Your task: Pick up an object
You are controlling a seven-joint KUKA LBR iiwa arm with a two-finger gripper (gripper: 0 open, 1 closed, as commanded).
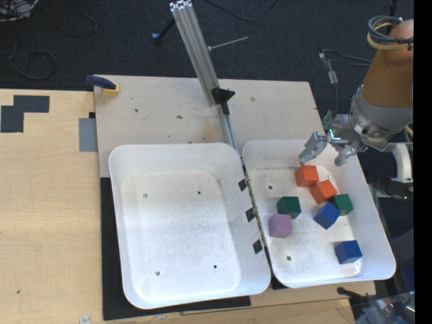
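Leftmost, a pale wooden bench top (40, 201) carries dark grey patches, and just right of it sits the empty-looking left shallow white plastic bin (128, 174). A ribbed aluminium bar (197, 49) slants from the far side down toward the seam between the bins. The right shallow white plastic bin (378, 262) holds the blocks: a purple foam cube (280, 225), a dark green cube (289, 206) just beyond it, an orange cube (306, 175) turned nearly square to the bin, a second orange cube (323, 191) turned diagonally and touching it, a blue cube (327, 215) also on the diagonal, a small green cube (343, 203) beside that, and a second blue cube (348, 251) nearest. None has a clear long axis (all look cubic), and no writing can be read. The grey two-finger gripper (327, 152) hangs spread open, holding nothing, just beyond the first orange cube. The arm is cut off at the right.
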